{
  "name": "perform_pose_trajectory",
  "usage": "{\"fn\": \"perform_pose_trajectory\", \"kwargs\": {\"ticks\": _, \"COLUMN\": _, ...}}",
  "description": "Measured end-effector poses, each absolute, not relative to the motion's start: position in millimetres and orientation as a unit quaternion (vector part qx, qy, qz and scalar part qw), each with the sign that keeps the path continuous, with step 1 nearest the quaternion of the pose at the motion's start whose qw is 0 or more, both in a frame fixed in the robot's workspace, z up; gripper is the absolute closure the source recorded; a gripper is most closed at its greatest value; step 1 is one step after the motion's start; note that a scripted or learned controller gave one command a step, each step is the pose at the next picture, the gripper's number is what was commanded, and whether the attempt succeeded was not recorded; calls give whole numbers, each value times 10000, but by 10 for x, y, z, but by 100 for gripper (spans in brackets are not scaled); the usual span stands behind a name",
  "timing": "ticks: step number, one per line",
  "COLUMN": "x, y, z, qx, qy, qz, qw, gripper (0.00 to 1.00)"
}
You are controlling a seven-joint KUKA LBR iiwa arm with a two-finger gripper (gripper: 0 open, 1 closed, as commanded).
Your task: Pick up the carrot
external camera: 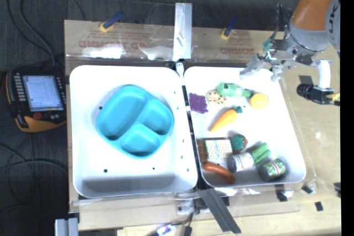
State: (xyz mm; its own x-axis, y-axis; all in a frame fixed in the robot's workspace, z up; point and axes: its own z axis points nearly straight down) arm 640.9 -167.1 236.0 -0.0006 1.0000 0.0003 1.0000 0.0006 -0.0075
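An orange carrot point(223, 119) lies slanted near the middle of the right bin point(293, 135), green top toward the far right. A yellow lemon point(259, 100) sits just beyond it. The gripper point(264, 65) hovers over the bin's far right corner, jaws spread, holding nothing.

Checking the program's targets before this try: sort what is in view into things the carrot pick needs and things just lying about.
Needed for the job:
carrot, in the right bin
gripper, above that bin's far edge

Just lying about:
blue tray in the left bin
purple piece
yellow lemon
two cans
sausage
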Motion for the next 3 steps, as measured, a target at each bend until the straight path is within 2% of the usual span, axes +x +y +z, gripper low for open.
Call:
{"fn": "perform_pose_trajectory", "kwargs": {"ticks": 1, "x": 5962, "y": -1330, "z": 924, "qx": -7455, "qy": -6665, "qz": 30, "qw": 22, "gripper": 0}}
{"fn": "perform_pose_trajectory", "kwargs": {"ticks": 2, "x": 5954, "y": -1330, "z": 982, "qx": -7464, "qy": -6655, "qz": 41, "qw": 41, "gripper": 100}}
{"fn": "perform_pose_trajectory", "kwargs": {"ticks": 3, "x": 5915, "y": -821, "z": 2079, "qx": -7091, "qy": -7051, "qz": 29, "qw": 23, "gripper": 100}}
